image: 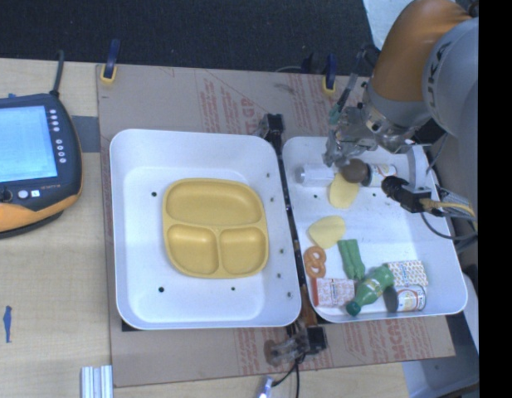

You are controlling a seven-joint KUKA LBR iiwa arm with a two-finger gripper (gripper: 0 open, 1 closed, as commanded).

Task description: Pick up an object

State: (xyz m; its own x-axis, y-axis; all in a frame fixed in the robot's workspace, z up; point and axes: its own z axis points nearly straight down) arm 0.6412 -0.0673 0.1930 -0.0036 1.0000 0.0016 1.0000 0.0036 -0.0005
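While pincer (345, 159) hangs over right bin (423, 240), grip unclear: two yellow pieces (326, 231) below; left bin (139, 181): one yellow tray (214, 226).

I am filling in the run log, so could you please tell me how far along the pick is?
Done: the gripper is positioned over the right bin's far end, beside a pale yellow piece. In hand: nothing can be seen held or lifted. Left: the grasp and lift itself; the pretzel, green bottle and can lie at the bin's near end.
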